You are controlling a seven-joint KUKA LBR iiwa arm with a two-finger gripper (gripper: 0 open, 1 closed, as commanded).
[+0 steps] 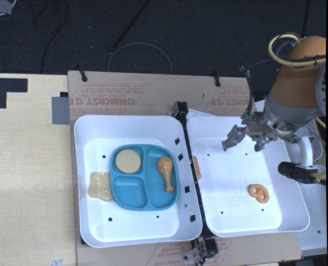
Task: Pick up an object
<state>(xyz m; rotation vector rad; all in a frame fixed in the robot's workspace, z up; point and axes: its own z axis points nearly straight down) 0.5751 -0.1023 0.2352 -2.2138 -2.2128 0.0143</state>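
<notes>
Camera view, two white bins [92, 132], one blue tray [132, 195], one pretzel [259, 193], end effector [246, 141] spread open, holding nothing.

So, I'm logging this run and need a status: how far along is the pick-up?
Nothing looks picked yet. The hand hangs over the upper part of the right bin, fingers spread, nothing between them. The pretzel lies on that bin's floor, below and to the right of the hand. In the left bin, the blue tray holds a drumstick and a round cracker. Descent, grasp and lift all remain.
</notes>
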